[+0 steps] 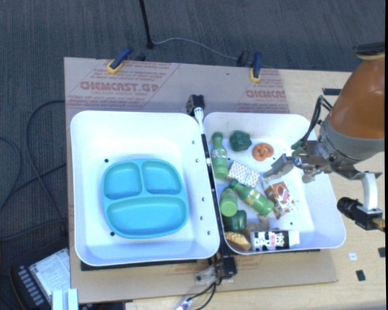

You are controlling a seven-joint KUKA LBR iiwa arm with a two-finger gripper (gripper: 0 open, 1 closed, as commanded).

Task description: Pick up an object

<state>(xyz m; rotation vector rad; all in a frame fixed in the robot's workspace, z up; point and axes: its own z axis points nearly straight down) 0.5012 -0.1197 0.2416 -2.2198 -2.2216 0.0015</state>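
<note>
camera view looked down on the gripper point(286, 165) hovering over the right bin point(323, 237), its fingers apart with nothing between them. just below it lay a small printed packet point(281, 197), and above-left of it an orange pretzel-like toy point(262, 151). further left sat a dark green toy vegetable point(240, 140) and a checkered card point(243, 173); a green bottle point(218, 154) stood along the bin's left wall, another green bottle point(253, 198) lay slanted below-left of the gripper, and a green cup-like piece point(228, 203) rested beside it. near the bin's front edge were a bread-like toy point(238, 240) and a black-and-white box point(271, 239). well to the left, the left bin point(90, 237) carried a blue divided tray point(145, 196). both bins rested on a cardboard sheet point(123, 86) clamped to the counter point(359, 283), with dark carpet point(26, 57) and cables around.
</note>
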